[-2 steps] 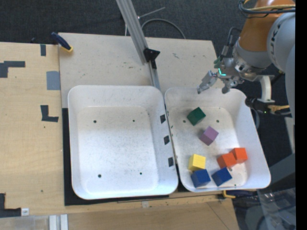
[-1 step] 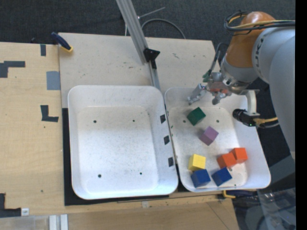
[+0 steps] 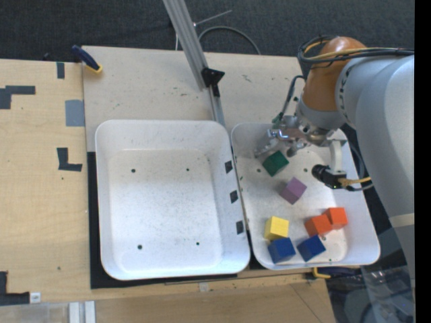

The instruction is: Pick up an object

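Observation:
My gripper [image 3: 278, 144] hangs over the far left part of the right bin [image 3: 357, 251], reaching in from the right under the orange-banded wrist. A green cube [image 3: 275, 163] lies just below it, touching or nearly touching the tip. Nearer the bin's middle sits a purple cube [image 3: 293, 190]. Along the near side are a yellow cube [image 3: 276, 227], two blue cubes [image 3: 281, 249] [image 3: 311, 247] and two orange blocks [image 3: 337, 217] [image 3: 317, 225] close together.
The left bin [image 3: 108, 180] stands beside the right one, their rims meeting at the centre. A slanted metal rail [image 3: 188, 39] runs down to the bins' far junction. The arm's black cable [image 3: 333, 175] loops over the right bin's right side.

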Controlling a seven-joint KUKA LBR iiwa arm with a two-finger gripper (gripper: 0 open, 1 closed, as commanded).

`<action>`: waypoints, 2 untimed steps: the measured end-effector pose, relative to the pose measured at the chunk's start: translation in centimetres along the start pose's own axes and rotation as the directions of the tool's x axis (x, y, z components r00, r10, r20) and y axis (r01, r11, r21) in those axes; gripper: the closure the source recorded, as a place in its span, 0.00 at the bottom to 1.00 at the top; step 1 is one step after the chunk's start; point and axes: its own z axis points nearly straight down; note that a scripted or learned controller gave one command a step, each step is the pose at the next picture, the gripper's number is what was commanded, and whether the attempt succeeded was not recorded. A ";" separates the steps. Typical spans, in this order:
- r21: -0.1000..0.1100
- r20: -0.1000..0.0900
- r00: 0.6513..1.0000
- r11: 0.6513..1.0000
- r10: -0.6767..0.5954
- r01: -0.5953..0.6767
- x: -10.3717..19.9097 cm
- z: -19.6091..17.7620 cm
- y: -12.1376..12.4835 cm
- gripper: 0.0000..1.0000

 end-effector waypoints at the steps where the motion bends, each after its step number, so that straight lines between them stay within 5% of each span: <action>1: -0.003 0.001 1.000 1.000 0.000 0.000 0.1 0.9 0.0 0.00; 2: -0.004 0.001 1.000 1.000 -0.001 0.001 0.1 -0.1 0.0 1.00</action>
